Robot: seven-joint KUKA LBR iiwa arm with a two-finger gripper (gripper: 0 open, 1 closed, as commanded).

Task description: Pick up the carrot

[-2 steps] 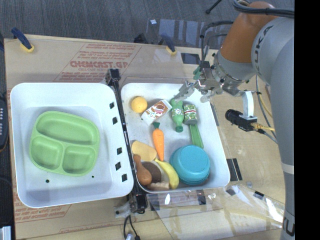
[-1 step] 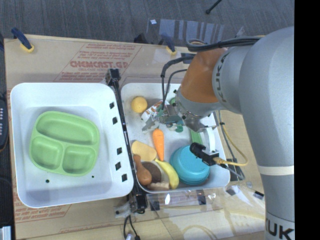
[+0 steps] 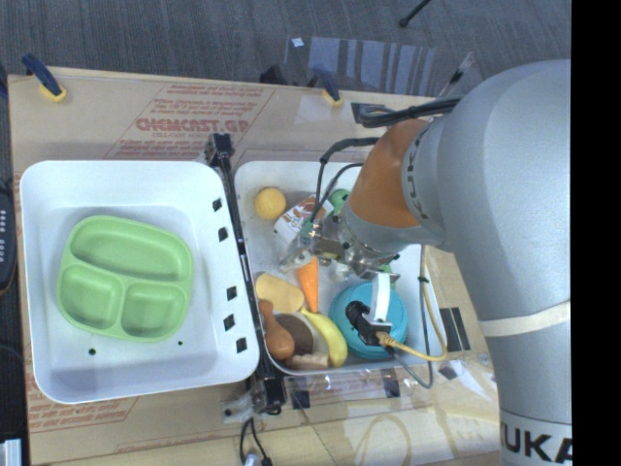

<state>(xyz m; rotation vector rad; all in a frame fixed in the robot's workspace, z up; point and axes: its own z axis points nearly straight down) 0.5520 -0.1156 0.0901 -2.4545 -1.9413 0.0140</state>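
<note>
Overhead, arm bent low, gripper [image 3: 312, 250] above carrot [image 3: 309, 284] (right bin), grasp state unclear

Glossy white plastic bins [image 3: 39, 260] sit on printed brown cardboard [image 3: 146, 115]; a matt green plastic tray [image 3: 124, 276] lies at nine o'clock from the smooth carrot [image 3: 309, 285].

Lighting: even, bright, diffuse from overhead. You get soft, short shadows inside the left bin [image 3: 39, 260] under the green divided plate [image 3: 124, 277]. Glare: mild sheen on the grey arm [image 3: 505, 202] at right of the frame. Focus: moderate; small items at lower centre read soft. Carpet at top appears darker, slightly noisy.
</note>
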